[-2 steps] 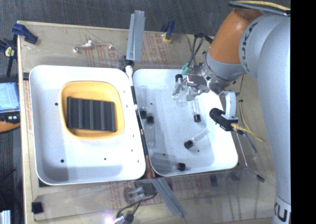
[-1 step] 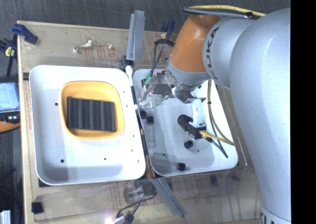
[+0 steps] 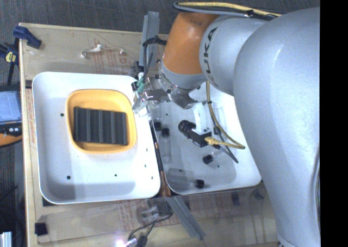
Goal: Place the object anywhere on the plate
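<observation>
**One object, seemingly already on the plate**

One dark, ribbed slab [image 3: 100, 126] was what I took for the task's object. It lay flat on the yellow plate [image 3: 100, 97], roughly centred, with a yellow margin showing on every side. The plate sat in the view's left bin [image 3: 87, 183], toward the upper half of that bin as the camera saw it.

The gripper [image 3: 144, 94] stood over the wall where the two bins meet, just beside the plate's right-hand edge in the view and apart from the slab. I saw nothing held by it. Whether it was parted or closed I could not tell, because the wrist hardware hid its working end from my camera.

The arm [image 3: 187, 44], orange band uppermost, reached across the right bin [image 3: 231, 171]. A few small dark bits [image 3: 207, 159] lay scattered on that bin's white floor, and I could not make out what they were.

Progress, as I judged it: if the slab was indeed the object, the placing was done, since it rested wholly within the rim with no part overhanging. What remained was only for the arm to draw clear of the bins without brushing the plate. If one of the small bits was meant instead, nothing of the task was done and a pick was yet to be made. I leaned toward the first reading.
</observation>
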`<state>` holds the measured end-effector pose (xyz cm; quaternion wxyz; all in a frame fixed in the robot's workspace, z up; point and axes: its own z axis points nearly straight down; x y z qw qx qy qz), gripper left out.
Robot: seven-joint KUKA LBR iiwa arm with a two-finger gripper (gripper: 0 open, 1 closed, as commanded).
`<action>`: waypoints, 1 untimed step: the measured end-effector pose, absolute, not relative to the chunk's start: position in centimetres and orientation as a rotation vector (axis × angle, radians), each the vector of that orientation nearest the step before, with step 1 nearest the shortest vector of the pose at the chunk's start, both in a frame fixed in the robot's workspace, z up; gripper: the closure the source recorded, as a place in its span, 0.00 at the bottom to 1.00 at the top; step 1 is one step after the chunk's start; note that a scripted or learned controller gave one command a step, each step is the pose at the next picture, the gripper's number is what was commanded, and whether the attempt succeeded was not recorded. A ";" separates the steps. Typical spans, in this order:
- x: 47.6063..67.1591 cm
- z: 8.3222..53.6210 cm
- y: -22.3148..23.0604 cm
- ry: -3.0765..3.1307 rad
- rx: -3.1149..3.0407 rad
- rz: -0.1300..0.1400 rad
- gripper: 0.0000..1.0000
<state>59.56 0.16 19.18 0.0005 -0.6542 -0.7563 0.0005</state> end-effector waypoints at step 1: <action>59.6 19.2 0.1 -2.375 -2.055 0.002 0.00</action>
